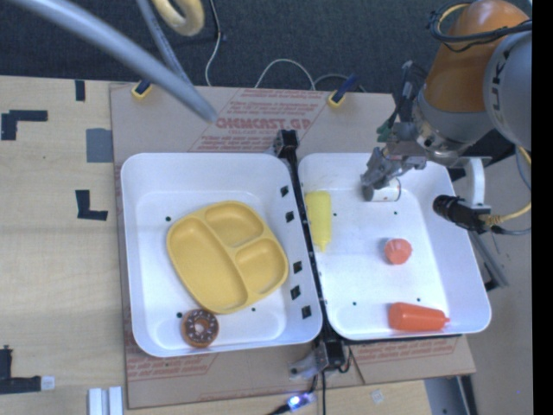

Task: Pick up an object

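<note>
My gripper (378,184) hangs over the back part of the right bin (449,232), fingers pointing down and nothing between them that I can see. A yellow corn cob (319,217) lies along the right bin's left wall, to the left of the gripper. A small round red-orange piece (397,251) sits in the middle of that bin, below the gripper in the view. An orange carrot (417,317) lies near the bin's front edge.
The left bin (138,188) holds a yellow divided plate (226,253) and a chocolate doughnut (200,328) at its front. A black divider (296,223) runs between the bins. A grey pole (95,33) crosses the upper left.
</note>
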Robot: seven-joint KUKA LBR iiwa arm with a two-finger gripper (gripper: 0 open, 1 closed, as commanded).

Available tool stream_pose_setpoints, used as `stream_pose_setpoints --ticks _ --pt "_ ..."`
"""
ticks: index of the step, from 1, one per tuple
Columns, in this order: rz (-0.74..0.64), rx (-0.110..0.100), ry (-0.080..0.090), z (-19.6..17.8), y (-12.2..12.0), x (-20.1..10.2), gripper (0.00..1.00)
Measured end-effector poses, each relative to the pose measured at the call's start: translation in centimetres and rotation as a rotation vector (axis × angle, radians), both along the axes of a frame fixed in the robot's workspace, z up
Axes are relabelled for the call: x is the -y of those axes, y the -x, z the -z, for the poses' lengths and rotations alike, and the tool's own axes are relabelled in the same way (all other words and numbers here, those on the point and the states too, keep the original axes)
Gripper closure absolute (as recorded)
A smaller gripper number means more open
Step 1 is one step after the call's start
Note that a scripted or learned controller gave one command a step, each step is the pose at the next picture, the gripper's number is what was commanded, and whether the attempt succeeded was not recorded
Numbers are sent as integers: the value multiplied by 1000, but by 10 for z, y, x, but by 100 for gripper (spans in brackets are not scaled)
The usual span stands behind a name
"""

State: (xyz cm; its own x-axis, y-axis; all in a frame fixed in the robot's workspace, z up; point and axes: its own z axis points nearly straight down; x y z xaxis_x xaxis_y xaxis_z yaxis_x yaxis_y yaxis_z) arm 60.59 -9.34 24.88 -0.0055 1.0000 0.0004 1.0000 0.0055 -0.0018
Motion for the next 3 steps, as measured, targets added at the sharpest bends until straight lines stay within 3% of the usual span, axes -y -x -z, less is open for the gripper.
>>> stream_pose_setpoints --ticks 2,3 --pt "-2 0 -1 -9 9 -106 100" --pt "-1 0 0 3 2 -163 100"
